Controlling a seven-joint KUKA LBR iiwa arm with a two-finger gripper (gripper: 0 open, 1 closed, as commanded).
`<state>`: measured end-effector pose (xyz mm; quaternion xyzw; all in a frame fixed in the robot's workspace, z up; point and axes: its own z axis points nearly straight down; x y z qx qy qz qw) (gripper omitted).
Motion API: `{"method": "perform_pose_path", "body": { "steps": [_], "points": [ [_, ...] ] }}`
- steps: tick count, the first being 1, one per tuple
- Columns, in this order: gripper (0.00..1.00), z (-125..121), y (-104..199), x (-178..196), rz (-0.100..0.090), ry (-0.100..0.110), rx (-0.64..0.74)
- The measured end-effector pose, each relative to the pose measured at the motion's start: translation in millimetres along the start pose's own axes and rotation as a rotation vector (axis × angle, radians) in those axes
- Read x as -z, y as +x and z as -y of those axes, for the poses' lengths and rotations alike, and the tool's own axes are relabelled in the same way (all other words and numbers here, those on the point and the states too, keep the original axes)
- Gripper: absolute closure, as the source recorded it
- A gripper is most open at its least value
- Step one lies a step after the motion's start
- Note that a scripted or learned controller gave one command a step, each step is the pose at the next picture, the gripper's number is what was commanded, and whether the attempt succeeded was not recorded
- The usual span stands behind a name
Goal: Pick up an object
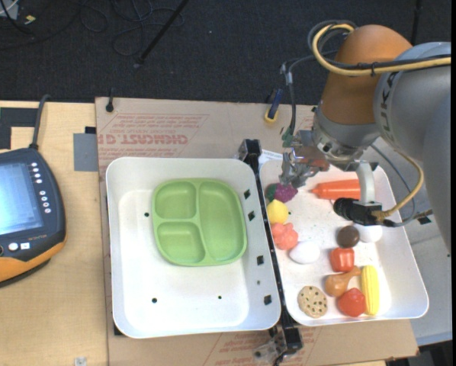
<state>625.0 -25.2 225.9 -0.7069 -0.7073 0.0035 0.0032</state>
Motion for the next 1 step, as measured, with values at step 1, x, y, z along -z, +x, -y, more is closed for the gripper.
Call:
{"method": "perform_pose_path", "body": {
  "steps": [1],
  "points": [
    [1.0, 0.3, 9.8, -13.0, 0.0, 0.002, 0.0]
  ]
}}
